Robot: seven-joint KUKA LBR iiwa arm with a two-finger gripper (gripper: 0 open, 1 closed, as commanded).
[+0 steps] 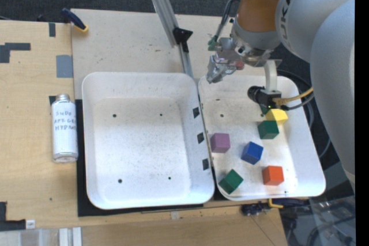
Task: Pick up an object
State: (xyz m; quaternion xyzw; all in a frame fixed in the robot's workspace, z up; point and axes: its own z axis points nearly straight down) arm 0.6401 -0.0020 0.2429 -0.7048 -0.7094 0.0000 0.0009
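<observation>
Above the far edge of the right bin: the pincer (216, 73) hangs here, at the end of the grey arm (311, 3) with its orange band, well clear of the bin floor.
Pincer state: nothing is seen between its tips; how far open it is I cannot tell, because the tips are small and blurred against the pale worktop (127, 37).
Right bin (305, 181): directly below and in front of the pincer; it carries all the loose blocks.
Purple block (220, 142): the closest one, nearly straight below the pincer toward the near side.
Blue block (252, 152): a little further to the right of the purple one.
Green blocks: one (231, 180) near the front rim, far from the pincer; one darker (268, 129) off to the right, just beside the yellow block (277, 116).
Orange block (273, 175): the farthest, at the front right.
Left bin (144, 141): to the left of the pincer.
White bottle (64, 127): lying on the worktop, well apart to the far left, outside both bins.
Done so far: as I judge it, nothing yet; every block lies on the bin floor and none is lifted.
Left to do: choose a block, go down over it, close on it, and raise it. The purple block looks the easiest, since it stands apart from the others.
</observation>
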